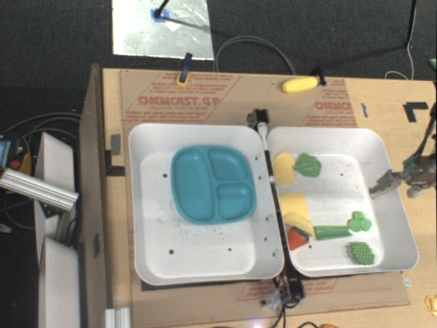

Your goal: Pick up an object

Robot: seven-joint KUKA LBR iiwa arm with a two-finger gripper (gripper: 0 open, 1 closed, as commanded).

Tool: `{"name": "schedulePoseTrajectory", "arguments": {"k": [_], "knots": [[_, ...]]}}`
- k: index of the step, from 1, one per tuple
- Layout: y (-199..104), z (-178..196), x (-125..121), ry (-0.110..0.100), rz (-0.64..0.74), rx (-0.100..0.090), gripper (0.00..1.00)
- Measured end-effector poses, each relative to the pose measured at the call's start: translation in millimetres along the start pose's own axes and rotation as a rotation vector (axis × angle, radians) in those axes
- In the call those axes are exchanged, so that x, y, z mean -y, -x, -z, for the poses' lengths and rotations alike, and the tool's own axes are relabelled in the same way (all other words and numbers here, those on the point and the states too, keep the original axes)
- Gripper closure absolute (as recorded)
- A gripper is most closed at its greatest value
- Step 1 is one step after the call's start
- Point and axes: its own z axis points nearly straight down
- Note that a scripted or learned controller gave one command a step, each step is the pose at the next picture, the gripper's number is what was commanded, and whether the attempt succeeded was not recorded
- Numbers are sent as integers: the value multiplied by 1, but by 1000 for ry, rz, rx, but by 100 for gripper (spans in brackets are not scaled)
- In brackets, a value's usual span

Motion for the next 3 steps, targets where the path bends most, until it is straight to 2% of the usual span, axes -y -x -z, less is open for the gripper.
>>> {"name": "schedulePoseTrajectory", "arguments": {"k": [1, 2, 3], "knots": [[-26, -160, -42, -11, 4, -5, 0], [-87, -108, -99, 7, 9, -1, 0], [-7, -140, -117, 2, -6, 3, 0]]}}
